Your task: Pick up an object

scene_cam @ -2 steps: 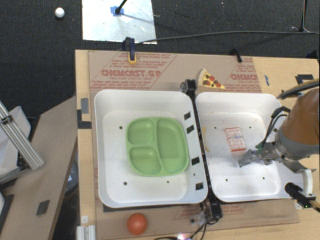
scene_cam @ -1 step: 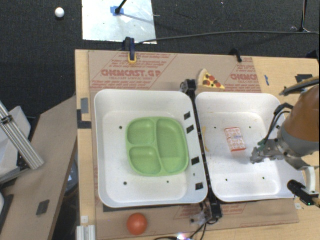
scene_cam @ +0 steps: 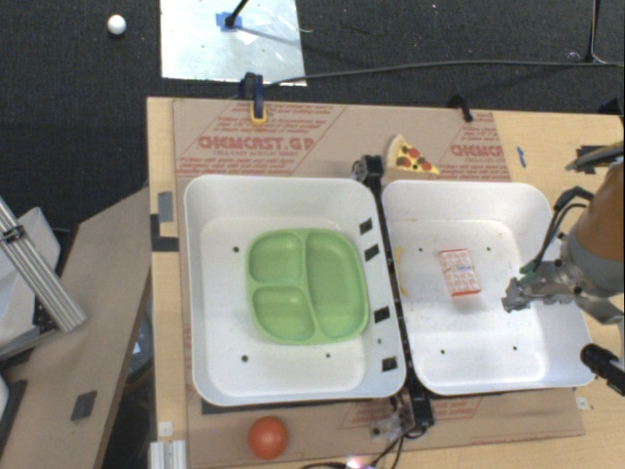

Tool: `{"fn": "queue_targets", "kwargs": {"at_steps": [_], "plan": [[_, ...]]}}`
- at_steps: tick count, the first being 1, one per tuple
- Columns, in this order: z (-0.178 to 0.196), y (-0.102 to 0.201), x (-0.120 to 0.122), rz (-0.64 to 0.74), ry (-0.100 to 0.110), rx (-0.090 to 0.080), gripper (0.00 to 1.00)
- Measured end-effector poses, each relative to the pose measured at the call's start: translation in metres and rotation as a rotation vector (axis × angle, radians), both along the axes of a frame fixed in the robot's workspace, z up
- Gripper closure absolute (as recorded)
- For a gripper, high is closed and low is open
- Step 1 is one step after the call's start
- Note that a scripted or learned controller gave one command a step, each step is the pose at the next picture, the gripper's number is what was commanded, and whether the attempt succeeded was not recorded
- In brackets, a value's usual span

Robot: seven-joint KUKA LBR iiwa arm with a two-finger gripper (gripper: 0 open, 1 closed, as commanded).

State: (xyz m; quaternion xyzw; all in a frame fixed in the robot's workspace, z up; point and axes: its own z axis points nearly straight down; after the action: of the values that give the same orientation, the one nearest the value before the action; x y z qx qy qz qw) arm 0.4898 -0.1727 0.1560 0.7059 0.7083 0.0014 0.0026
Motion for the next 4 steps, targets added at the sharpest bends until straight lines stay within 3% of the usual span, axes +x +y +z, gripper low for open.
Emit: {"fn": "queue_targets", "kwargs": {"at_steps": [1, 4], "plan": [[0.048, 0.000, 0.002, 0.001, -0.001, 0.000, 1.00], [0.056, 0.146, 0.041, 0.006, 0.003, 0.003, 1.00]]}}
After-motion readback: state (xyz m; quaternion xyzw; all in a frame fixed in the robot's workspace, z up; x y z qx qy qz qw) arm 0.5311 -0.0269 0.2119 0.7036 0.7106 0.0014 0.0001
